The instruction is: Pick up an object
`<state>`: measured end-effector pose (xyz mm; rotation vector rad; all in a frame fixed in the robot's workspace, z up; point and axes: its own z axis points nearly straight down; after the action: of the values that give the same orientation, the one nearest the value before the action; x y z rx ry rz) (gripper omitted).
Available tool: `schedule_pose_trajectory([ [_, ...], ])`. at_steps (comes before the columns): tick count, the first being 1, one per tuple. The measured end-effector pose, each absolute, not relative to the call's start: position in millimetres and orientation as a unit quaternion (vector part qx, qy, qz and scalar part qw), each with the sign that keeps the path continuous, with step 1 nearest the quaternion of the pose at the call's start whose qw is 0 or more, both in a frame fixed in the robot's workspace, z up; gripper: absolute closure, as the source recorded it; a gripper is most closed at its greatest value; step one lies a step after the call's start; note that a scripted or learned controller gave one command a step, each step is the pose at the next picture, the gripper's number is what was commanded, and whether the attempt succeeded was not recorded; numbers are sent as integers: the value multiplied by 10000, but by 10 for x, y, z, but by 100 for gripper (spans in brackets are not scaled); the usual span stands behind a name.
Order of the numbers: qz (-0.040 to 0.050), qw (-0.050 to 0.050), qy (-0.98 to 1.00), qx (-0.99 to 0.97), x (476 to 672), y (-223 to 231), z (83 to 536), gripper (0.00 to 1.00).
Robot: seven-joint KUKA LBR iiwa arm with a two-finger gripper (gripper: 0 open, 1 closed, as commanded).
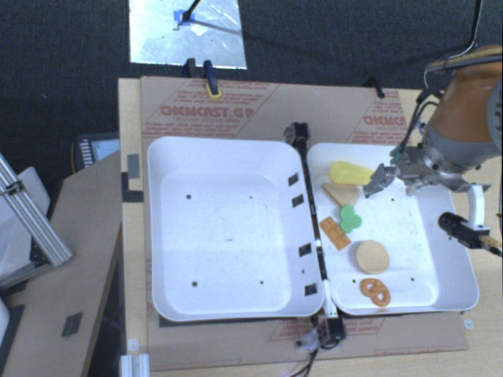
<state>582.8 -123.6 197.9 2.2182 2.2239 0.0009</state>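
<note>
Approach phase, nothing grasped: gripper (380, 181) hangs over the upper part of the right bin (456, 285), fingers look slightly apart with nothing between them. Nearest target is the yellow piece (350, 173), lying just to the camera-left of the fingertips, close but apparently not touching. Next move, as I read it: shift left over the yellow piece, drop, and close; the green piece (350, 219), orange cracker (335, 233), round bun (372, 256) and pretzel (376, 291) sit further down the bin.
</note>
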Motion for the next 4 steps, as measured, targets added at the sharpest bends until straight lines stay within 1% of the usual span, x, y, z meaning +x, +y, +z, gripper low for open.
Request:
schedule_pose_trajectory([
  [1, 45, 103, 7059, 7082, 5305, -1808, 3988, 0],
  [2, 49, 101, 7079, 7062, 4845, -1876, 5435, 0],
  [3, 18, 47, 7101, 7041, 4872, -1860, 5451, 100],
  [4, -28, -63, 7102, 7040, 4861, -1274, 3850, 100],
])
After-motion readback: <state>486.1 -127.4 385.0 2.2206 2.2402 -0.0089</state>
